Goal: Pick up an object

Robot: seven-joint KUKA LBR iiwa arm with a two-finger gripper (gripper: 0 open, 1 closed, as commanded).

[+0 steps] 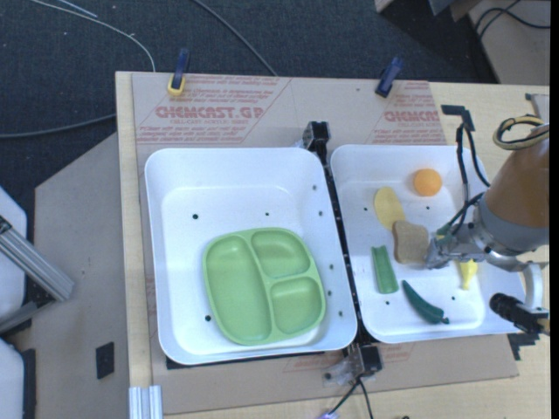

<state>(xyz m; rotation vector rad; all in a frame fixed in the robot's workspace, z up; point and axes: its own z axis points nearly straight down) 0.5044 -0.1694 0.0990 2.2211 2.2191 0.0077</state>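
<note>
The right bin (349, 234) holds several small items. An orange ball (427, 182) lies at the back, with a pale yellow oval piece (388, 206) to its front left. A tan bread-like piece (407, 241) sits in the middle. A straight green stick (383, 269) and a dark green curved vegetable (424, 304) lie nearer the front. A small yellow item (469, 274) rests by the arm. My gripper (436, 254) is low in the bin, right against the tan piece's right edge. I see nothing held.
The left bin (175, 190) carries a light green divided plate (262, 284). A black clamp (316, 134) sits between the bins at the back. Blue clips (389, 76) pin the cardboard underlay. Cables hang by the arm (521, 190) on the right.
</note>
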